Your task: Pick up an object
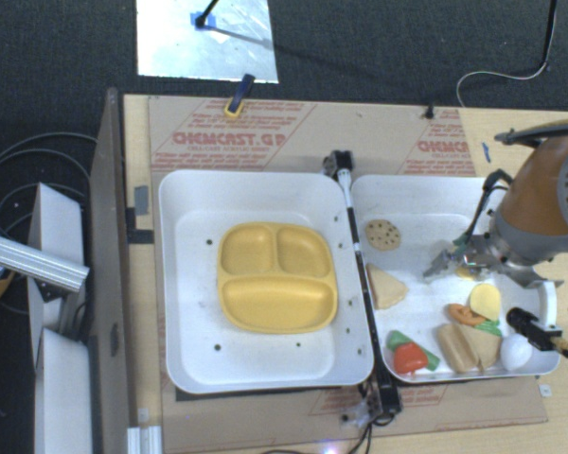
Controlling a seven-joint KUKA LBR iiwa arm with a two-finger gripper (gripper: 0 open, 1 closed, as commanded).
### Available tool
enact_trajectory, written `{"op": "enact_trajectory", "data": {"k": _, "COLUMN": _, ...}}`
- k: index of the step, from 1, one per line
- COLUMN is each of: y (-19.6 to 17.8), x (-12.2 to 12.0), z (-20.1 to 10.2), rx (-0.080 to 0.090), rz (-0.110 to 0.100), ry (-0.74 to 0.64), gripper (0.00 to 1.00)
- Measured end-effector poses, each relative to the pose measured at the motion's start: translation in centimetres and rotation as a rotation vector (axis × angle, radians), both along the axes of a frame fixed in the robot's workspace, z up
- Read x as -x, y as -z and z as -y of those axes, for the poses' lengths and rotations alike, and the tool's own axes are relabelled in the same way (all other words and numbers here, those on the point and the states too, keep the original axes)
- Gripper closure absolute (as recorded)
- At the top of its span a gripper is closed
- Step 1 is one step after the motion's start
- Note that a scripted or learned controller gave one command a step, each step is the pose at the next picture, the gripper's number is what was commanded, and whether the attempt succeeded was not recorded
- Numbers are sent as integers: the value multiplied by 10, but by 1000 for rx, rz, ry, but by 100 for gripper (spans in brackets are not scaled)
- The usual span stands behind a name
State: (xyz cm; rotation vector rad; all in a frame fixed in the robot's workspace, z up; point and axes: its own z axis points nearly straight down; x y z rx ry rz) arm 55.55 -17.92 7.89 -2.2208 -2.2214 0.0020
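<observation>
At the near edge of the right bin (412, 197) lie a red pepper (410, 357), bread (462, 347) and a white egg (516, 352). Farther back, the hand (452, 259) hangs low beside a yellow piece (486, 300); I cannot tell how open it is. Beyond sits a cookie (382, 234). The left bin (185, 253) holds a yellow tray (276, 277).

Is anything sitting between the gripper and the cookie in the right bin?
Nothing visible. The gripper hangs over the right bin, and only bare white floor lies between it and the cookie.

Grey arm (535, 244); orange band (547, 189)
</observation>
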Motion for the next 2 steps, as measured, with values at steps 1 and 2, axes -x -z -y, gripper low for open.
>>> {"op": "enact_trajectory", "data": {"k": 1, "y": -176, "x": -18, "z": 30, "rx": 9, "rz": 22, "ry": -3, "gripper": 0}}
{"op": "enact_trajectory", "data": {"k": 2, "y": -14, "x": 11, "z": 26, "rx": -5, "rz": -12, "ry": 0, "gripper": 0}}
